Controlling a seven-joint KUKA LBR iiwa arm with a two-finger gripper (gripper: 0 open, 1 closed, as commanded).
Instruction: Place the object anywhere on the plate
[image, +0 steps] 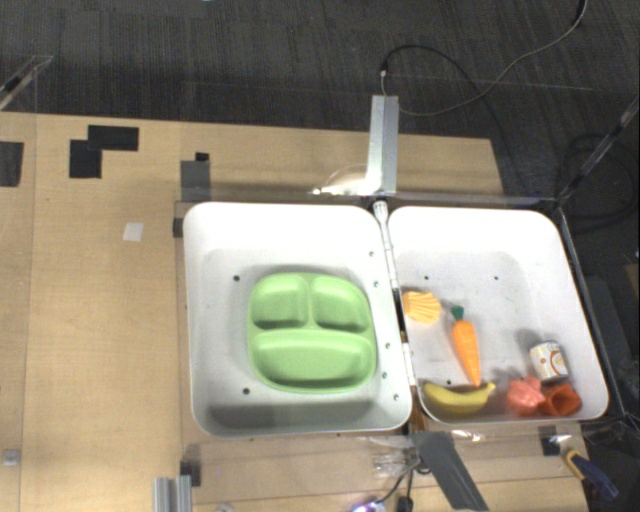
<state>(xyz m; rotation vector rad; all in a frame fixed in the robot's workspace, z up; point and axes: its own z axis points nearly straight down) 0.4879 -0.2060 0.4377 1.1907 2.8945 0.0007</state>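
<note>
- Within the left bin (205, 300), a green plate (312, 330) lies flat near the middle, with two small compartments on its far side and one wide compartment on its near side.
- Beside it, across the shared divider, the right bin (480, 255) holds all the loose toy objects, gathered in its near half and well apart from the plate.
- Closest to the divider sits a yellow corn-like piece (422, 307) (its exact kind is hard to tell).
- Just beside that, a carrot (466, 345) lies lengthwise with its green top pointing away from the near wall.
- Along the near wall, a banana (458, 397) curves under the carrot's tip, touching or almost touching it.
- Toward the near right corner, a reddish-pink item (524, 396) rests against an orange cup (563, 401), and a small labelled can (548, 360) stands just behind them.
- Both bins rest on a wooden bench (90, 330), and a metal post (384, 140) rises at the far end of the divider.
- As for the gripper, its state, spread or pressed together, cannot be told.
</note>
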